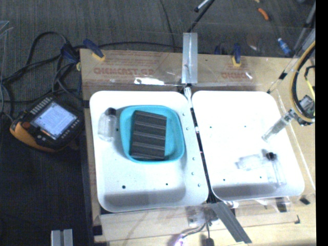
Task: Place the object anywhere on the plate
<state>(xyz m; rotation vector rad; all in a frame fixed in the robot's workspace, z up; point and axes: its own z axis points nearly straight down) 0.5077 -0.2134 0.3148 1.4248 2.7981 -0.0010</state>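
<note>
A wooden table (pixel 154 68) carries two shallow white bins side by side, their inner rims touching along the centre line. The left bin (pixel 143 193) and the right bin (pixel 230 106) cover most of the tabletop, leaving bare board along the far edge, where faint red lettering runs. An upright metal post (pixel 190 58) stands at the far edge, between the bins. Blue and yellow clamps (pixel 94 49) grip the table's far edge.
</note>
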